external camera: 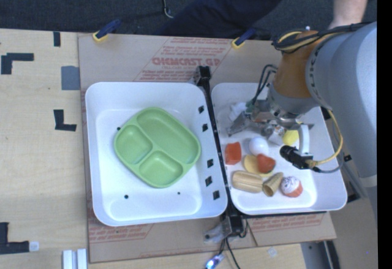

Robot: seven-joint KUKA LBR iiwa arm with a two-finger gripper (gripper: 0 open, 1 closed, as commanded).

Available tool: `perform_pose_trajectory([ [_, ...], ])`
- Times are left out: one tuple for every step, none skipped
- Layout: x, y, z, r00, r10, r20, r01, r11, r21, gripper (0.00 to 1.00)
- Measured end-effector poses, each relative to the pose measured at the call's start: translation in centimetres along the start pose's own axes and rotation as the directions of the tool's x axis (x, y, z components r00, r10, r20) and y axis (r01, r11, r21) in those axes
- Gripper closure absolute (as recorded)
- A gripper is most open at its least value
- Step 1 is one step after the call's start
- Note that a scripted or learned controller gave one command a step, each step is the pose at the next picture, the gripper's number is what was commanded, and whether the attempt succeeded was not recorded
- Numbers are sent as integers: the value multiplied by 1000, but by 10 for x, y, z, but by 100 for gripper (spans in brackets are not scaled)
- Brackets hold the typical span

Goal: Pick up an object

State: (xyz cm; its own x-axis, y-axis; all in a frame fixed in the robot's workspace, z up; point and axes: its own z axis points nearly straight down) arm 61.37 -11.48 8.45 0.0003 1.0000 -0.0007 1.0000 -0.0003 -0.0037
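Bench [37, 157] top is tan wood with black tape marks; a cardboard sheet [184, 59] with red print lies under both bins.

Arm [346, 71] comes in from the right, grey body, orange band [293, 71] above the wrist, hanging over the right bin.

Left bin [107, 200] — white, shallow, carries a green divided plate [157, 146] with three compartments, sitting roughly mid-bin and turned at an angle.

Right bin [331, 197] — white, touching the left bin along the centre seam. It holds the pickable clutter, all bunched in the near-left half:
- tan cylinder piece [246, 182] lying on its side at the front
- orange-red block [233, 153] near the seam
- white ball [258, 145] just beside it, with a red-orange piece [265, 164] below, touching a yellowish one
- small white-and-red round item [291, 185] at the front right
- yellow item [291, 137] near the wrist cabling

Gripper [257, 119] sits low over the back of that cluster, just above the white ball (wrist hardware and cables crowd it). Jaw state: can't tell from this angle, and nothing visibly lifted off the bin floor.
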Motion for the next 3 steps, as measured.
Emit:
perform_pose_trajectory([
  [38,-98,-105,1000,-2,-3,2,1000,-6,0],
  [184,-130,-257,1000,-22,-9,22,1000,-19,0],
  [217,-100,-457,1000,-5,-4,5,1000,-19,0],
])
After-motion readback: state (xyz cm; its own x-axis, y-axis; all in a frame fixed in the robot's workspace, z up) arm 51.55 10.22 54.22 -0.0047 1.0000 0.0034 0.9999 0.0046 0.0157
